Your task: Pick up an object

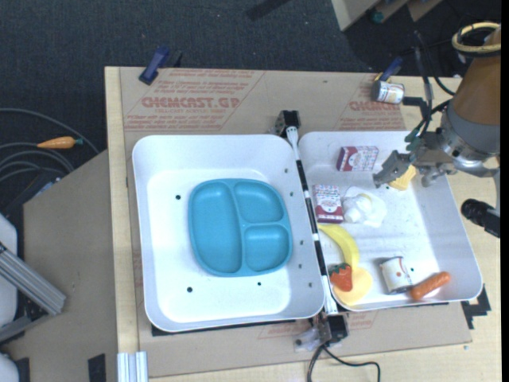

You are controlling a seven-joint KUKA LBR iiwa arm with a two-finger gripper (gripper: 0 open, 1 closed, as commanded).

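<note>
A blue divided plate point(239, 226) lies in the left bin point(151, 213), while in the right bin point(457, 237) the banana point(344, 243) lies near the front and the gripper point(407, 169), partly covering something yellow point(404, 180), hangs too blurred to tell its spread.

Illumination is even and fairly bright from overhead. The two white bins point(223, 165) reflect strongly and approach overexposure, with little surface detail. Shadows are soft and short, visible beneath the blue tray point(238, 225). The dark carpet point(71, 30) around the desk point(199, 94) registers dim. Resolution is low; small items are soft-edged, and label print is unreadable.
</note>
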